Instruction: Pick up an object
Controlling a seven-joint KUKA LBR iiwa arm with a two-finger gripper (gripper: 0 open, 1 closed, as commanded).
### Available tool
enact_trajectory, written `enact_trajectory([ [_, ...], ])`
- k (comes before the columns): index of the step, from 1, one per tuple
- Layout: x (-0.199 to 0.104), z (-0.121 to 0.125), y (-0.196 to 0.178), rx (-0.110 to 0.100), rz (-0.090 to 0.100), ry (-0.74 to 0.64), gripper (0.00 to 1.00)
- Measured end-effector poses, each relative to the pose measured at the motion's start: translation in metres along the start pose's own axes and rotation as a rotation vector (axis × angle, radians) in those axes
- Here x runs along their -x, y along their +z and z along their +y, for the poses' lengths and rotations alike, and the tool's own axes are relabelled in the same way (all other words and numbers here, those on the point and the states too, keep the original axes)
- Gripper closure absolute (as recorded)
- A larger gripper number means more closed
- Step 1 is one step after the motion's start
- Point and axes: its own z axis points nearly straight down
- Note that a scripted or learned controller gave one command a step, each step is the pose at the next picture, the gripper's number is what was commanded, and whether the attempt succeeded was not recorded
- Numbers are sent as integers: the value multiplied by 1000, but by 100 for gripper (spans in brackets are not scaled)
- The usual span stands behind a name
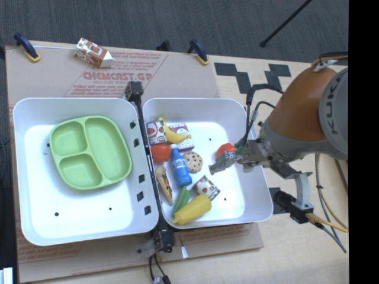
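Note:
The right bin (pixel 251 188) holds a pile of toy food along its left side: a banana (pixel 174 135), a red tomato (pixel 161 153), a blue bottle (pixel 180 168), a cookie (pixel 193 160), a small carton (pixel 206 187) and a yellow corn cob (pixel 193 209). My gripper (pixel 222 158) reaches in from the right over the bin's middle right. A small red toy with a green tip (pixel 225 150) sits between its fingers, apart from the pile. Whether the toy is off the bin floor is unclear.
The left bin (pixel 35 212) carries a green divided plate (pixel 90 151). A small juice carton (pixel 92 52) lies on the cardboard behind the bins. Blue clamps (pixel 199 51) grip the board's far edge. The arm's orange band (pixel 305 108) hangs over the right bin's right wall.

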Motion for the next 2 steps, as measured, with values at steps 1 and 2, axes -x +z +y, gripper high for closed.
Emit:
enact_trajectory([
  [1, -23, 30, 114, 11, 1, -1, 0],
  [2, -22, 31, 102, 13, -2, -7, 100],
])
